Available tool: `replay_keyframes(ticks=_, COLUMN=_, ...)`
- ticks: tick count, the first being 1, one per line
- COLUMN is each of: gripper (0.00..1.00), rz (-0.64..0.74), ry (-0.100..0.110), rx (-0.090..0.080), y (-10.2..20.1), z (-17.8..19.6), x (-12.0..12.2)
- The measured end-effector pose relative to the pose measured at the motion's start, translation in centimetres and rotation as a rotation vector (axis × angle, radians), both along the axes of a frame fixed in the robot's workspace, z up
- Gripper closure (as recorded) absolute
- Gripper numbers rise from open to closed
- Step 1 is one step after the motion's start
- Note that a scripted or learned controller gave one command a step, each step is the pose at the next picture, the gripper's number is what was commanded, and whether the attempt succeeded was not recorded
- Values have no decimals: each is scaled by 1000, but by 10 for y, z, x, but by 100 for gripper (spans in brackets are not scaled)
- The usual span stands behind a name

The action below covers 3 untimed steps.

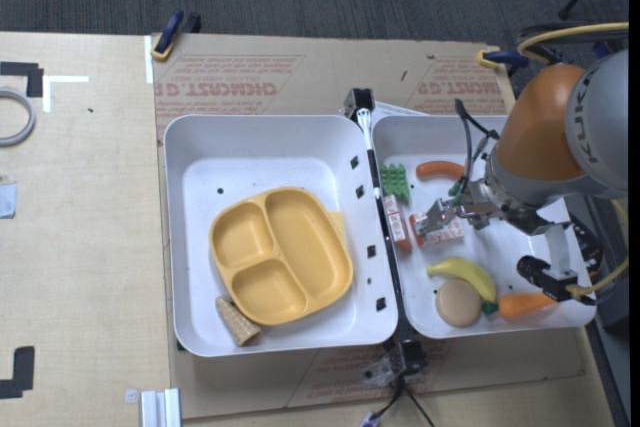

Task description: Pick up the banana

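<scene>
The yellow banana lies in the right bin, near its front, curved with a green tip pointing right. My gripper hangs over the middle of that bin, just above and to the left of the banana, and apart from it. A small red and white packet sits right under the gripper. The grey arm with its orange band reaches in from the right.
Around the banana lie a beige egg-like ball, an orange carrot, a red packet, a green block and a red-orange pepper. The left bin holds a yellow divided plate and a brown piece.
</scene>
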<state>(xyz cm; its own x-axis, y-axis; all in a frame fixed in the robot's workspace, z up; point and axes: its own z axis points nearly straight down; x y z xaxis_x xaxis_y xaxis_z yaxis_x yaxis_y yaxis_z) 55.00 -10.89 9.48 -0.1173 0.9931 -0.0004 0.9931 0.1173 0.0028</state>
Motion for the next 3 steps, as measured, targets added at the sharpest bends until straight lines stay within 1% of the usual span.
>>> replay_keyframes(ticks=1, gripper=0, rz=118, ry=2, rx=0, y=-28, z=-2, x=-72)
replay_keyframes(ticks=2, gripper=100, rz=115, ry=-1, rx=0, y=-28, z=8, x=-71)
replay_keyframes(ticks=3, gripper=100, rz=528, ry=2, rx=-1, y=10, z=-3, x=-72)
